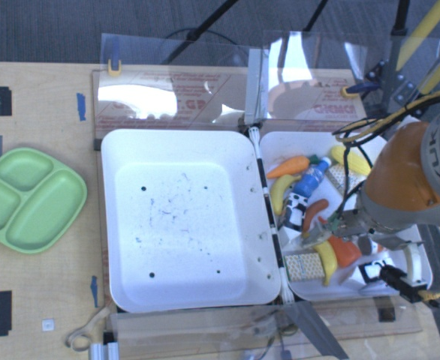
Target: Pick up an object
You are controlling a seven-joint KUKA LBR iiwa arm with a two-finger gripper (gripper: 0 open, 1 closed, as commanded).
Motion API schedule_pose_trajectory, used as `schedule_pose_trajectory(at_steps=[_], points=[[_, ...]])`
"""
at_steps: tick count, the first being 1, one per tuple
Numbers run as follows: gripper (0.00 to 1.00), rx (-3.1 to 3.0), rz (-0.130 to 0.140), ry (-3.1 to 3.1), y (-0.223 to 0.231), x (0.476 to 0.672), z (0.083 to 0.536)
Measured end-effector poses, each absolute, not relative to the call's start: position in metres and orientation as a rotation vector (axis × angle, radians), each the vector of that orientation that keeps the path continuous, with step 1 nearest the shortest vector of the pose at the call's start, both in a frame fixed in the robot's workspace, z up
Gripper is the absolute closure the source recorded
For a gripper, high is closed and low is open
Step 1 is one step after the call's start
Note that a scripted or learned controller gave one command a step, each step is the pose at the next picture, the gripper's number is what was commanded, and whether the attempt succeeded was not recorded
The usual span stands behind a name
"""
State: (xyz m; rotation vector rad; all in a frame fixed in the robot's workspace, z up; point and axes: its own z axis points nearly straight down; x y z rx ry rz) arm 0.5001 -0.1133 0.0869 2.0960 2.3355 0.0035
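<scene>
- Arm (408, 175) reaches in from the right; its grey body and orange band sit over the right side of the right bin (269, 145)
- Pincer (339, 227) is low in the right bin, among the toys near the bin's middle; I cannot tell whether it is open or closed, since clutter and the wrist hide the tips, and nothing can be confirmed as gripped
- Right bin contents: toy carrot (287, 166) at the far left, lying slantwise; blue bottle (310, 178) just right of it, tilted, its white cap toward the far right
- Yellow banana (278, 193) lies along the bin's left wall, touching the bottle's near end
- Black and white toy (296, 210) sits just near of the bottle; a red piece (315, 210) lies beside it, close to the pincer
- Tan waffle-patterned block (302, 265) at the near left corner of the right bin; a yellow and orange toy (334, 255) rests just right of it, directly near of the pincer
- Yellow object (351, 160) at the far right of the bin, partly hidden by black cables and the arm
- Left bin (182, 216) is white with faint blue scuff marks on the floor
- Green divided plate (28, 199) rests on the wooden tabletop (40, 111), well apart from the bins, to the left
- Clear plastic sheets (175, 73) stand behind both bins at the far side
</scene>
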Motion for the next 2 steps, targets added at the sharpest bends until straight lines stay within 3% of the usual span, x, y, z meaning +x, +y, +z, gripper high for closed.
schedule_pose_trajectory(at_steps=[1, 2], points=[[1.00, 2.095, 0.007, 2.332, -0.114, 0.501, 0.097], [1.00, 2.126, 0.000, 2.313, -0.055, 0.544, 0.184]])
